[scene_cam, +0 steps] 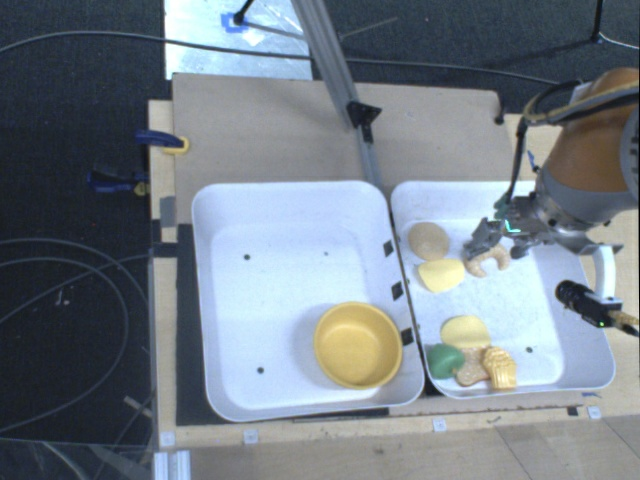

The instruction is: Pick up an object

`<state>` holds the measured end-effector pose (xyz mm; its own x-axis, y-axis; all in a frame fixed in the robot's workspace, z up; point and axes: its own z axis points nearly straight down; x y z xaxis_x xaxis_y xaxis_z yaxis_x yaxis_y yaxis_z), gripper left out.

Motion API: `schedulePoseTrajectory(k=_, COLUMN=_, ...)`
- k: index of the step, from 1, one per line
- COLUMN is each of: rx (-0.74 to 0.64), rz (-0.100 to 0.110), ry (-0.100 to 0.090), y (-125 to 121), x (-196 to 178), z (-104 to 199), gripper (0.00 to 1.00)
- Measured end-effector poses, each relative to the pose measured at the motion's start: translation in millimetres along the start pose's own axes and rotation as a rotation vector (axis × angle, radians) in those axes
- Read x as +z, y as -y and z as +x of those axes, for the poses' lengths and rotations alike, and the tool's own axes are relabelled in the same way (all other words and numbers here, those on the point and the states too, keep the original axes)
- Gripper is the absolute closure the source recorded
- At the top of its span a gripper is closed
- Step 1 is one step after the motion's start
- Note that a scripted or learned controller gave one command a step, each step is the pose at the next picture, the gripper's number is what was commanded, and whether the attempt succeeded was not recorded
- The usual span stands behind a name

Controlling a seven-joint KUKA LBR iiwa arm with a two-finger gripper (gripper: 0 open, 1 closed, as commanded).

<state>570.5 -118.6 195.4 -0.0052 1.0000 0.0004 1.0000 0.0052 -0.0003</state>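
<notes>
We see two white bins side by side on the bench. The left bin [230,268] holds a yellow bowl [358,344] near its front right corner. The right bin [570,348] holds the smaller things: a tan disc [429,239] toward the far left, a pale yellow piece [441,275] just in front of it, and a beige curved piece [489,260] to that one's right. At the near end lie a yellow lump [465,330], a green piece [445,358], a tan piece [469,368] and an orange-yellow piece [500,367], crowded together.

The arm [595,158] comes in from the right, and its gripper [492,240] is low over the far part of the right bin, directly above the beige curved piece. We cannot tell whether it touches or grips that piece, nor how wide it stands.
</notes>
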Motion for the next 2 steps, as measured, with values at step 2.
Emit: schedulePoseTrajectory(k=2, rx=0.003, rz=0.002, ry=0.000, y=1, x=42, z=4, gripper=0.00)
